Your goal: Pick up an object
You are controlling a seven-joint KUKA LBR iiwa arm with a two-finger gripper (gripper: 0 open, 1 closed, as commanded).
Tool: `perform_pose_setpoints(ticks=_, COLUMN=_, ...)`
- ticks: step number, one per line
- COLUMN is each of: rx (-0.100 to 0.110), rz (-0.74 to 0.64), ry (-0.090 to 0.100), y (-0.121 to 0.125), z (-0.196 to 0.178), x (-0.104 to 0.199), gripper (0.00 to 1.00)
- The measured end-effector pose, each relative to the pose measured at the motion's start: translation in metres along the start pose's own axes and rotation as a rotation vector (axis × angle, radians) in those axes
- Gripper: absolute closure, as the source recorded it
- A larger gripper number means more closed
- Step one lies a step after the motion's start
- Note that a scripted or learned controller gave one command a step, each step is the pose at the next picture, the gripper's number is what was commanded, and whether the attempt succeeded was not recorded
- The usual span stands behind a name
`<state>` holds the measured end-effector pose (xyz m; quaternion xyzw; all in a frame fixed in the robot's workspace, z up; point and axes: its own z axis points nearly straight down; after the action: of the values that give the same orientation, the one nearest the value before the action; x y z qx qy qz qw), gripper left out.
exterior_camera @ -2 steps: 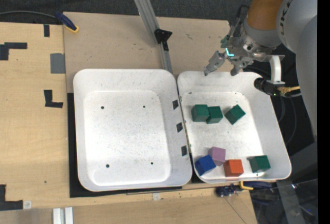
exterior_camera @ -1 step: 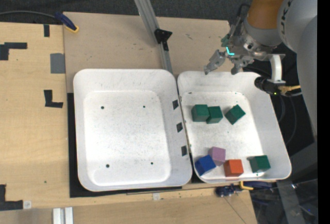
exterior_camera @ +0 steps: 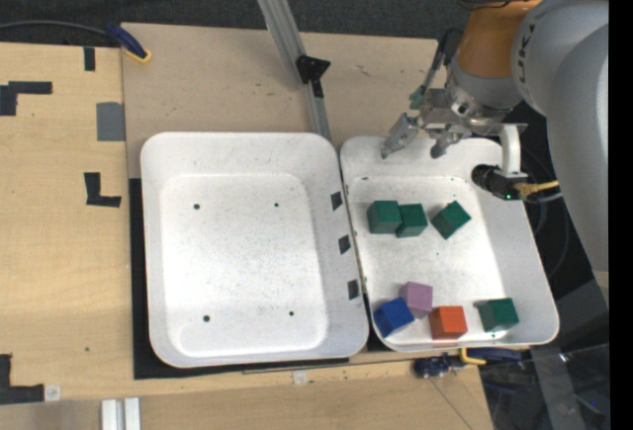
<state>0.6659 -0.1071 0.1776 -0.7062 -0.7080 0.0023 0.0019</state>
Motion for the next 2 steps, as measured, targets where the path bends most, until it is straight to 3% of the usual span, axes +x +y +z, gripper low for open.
perform_pose_setpoints(ticks=1, rx=0.001, rz=0.0, ry=0.0, y=0.008, z=0.059, x=0.002, gripper=0.0)
perform_pose_setpoints(ticks=2, rx=0.002, rz=0.001, ry=-0.001, y=0.007, z=0.087, x=0.002, gripper=0.0)
